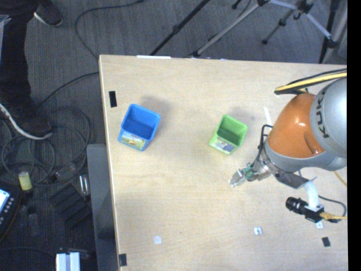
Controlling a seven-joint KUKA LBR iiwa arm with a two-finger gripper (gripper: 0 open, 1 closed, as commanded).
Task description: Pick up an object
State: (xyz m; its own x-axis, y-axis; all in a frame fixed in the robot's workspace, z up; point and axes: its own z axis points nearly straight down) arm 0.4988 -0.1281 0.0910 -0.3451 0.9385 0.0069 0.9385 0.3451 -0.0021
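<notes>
Resting on the pale wooden bench top (186,208), slightly right of the frame's centre, a small open-topped green box (228,134) was recorded, with a pale label on its lower face. The gripper (239,177) was placed just below and to the right of that box, near it but apart from it, low over bare wood. Whether it was open or closed could not be told. The arm (296,134), orange above the wrist and grey beyond, was extended in from the right edge of the frame. A similar blue box (138,127), also marked with a pale label, was set well apart from the green one, to the left of centre. A short black tape mark (113,99) was noted near the bench's left edge, above the blue box. Grey carpet (51,83) was shown along the left and top of the frame, and tripod legs (299,17) at the upper right.
</notes>
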